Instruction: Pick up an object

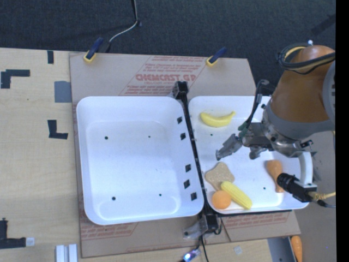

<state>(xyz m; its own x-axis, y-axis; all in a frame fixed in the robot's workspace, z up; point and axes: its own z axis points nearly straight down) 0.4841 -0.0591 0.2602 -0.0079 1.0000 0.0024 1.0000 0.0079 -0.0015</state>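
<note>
In the right bin (240,103) lie a yellow banana (217,118) near the back, a slice of bread (219,174), a yellow corn cob (236,195) and an orange (221,200) at the front, and an orange carrot (274,171) at the right. My gripper (241,150) hangs over the middle of this bin, above the bare floor between the banana and the bread. Its two fingers (227,148) are spread apart and open, with nothing between them.
The left bin (90,113) sits beside the right one, split from it by a black divider rail (188,146). Both rest on a cardboard sheet (163,75) held by two clamps. A black camera part (292,185) on the arm overhangs the bin's right rim.
</note>
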